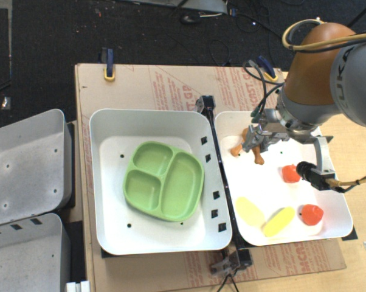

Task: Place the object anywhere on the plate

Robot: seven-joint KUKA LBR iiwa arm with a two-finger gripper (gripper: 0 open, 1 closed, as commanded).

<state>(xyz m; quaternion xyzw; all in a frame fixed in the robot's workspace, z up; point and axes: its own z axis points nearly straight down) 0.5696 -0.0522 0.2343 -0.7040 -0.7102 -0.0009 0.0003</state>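
Reaching in over the right bin (341, 221), the grey arm (329, 72) with its orange band hangs above that bin's far end. The left bin (107, 132), just beside the right bin, holds a green three-compartment plate (163, 180) lying flat near its middle. At the right bin's far left corner the gripper (254, 142) sits low over a small orange-brown object (256, 156), which lies on the bin floor; how wide the tool stands cannot be told from here. Toward the right bin's near edge lie two yellow pieces (265, 218), side by side. Near the bin's right wall rest two orange-red pieces (311, 214), well apart from each other.
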